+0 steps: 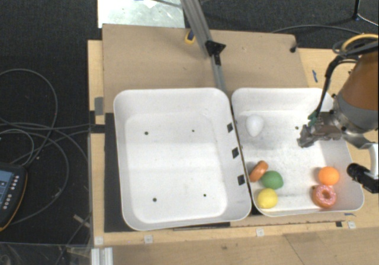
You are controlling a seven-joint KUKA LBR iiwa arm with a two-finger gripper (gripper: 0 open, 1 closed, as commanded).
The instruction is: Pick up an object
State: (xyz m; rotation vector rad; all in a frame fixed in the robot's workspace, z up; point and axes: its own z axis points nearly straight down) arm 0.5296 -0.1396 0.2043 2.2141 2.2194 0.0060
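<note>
So we're at the approach stage here, nothing picked yet as far as we can judge. The gripper (pixel 309 137) hangs over the right bin (pixel 278 101), near its right wall, above bare floor, and we honestly can't tell how it's set from this angle.

The candidates all sit in that right bin: a smooth white egg-shaped thing (pixel 254 125) up near the divider, then a cluster at the front left with a small orange piece (pixel 258 170), a round green ball (pixel 272 180) and a yellow ball (pixel 267 199) touching or nearly so. Front right there's an orange ball (pixel 328 175) right beside a pink frosted donut (pixel 324 196). They all look like glossy plastic toy food.

The left bin (pixel 177 157) is matte white.

Our guess: the orange ball is closest, so the next move means shifting forward and dropping down over it.
</note>
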